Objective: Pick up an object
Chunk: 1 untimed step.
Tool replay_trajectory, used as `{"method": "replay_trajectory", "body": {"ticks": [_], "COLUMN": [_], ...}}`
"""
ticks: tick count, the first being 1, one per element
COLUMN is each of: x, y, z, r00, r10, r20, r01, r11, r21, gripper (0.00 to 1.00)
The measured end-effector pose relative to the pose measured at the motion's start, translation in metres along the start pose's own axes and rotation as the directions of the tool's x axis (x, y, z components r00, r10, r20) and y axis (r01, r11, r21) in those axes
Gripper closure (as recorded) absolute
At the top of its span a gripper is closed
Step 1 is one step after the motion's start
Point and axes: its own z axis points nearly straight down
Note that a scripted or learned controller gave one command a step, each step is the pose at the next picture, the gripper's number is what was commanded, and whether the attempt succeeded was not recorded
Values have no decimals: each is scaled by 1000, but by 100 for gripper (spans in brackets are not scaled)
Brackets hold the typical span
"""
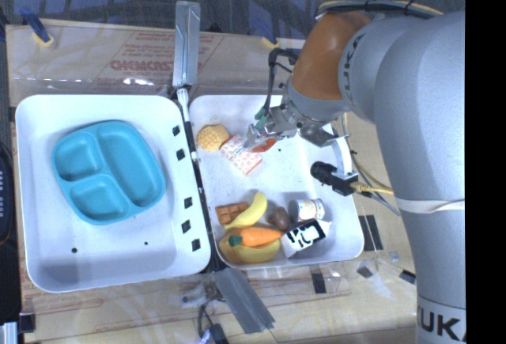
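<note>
The grey arm [411, 137] is the biggest thing here and it comes in from the right side, with its orange band [328, 58] above the right bin [237, 109]. All places below I give relative to this right bin.

To the left of it, touching side by side, stands the left bin [32, 200], and inside this one lies a blue divided plate [109, 170].

The gripper [265, 133] is low over the upper middle part of the right bin. Its tip is at the upper right end of a small red and white packet [241, 156], which lies in the upper left part of the bin. I cannot tell if the jaws are apart or closed, and I cannot tell if they hold the packet.

Just left of the packet, near the bin's left wall, is a round tan biscuit [211, 137].

At the bin's lower edge there is a group of things close together: a banana [251, 210], an orange carrot [259, 237] on a second yellow piece, a small brown waffle [227, 213], a small dark brown item [278, 217], a small can [308, 210] and a black and white box [304, 237].
</note>
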Motion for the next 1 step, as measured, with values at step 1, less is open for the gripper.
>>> {"method": "replay_trajectory", "body": {"ticks": [1], "x": [79], "y": [-74], "z": [-50], "r00": [986], "r10": [167], "r20": [0], "r01": [-167], "r11": [986], "r21": [0], "gripper": [100]}}
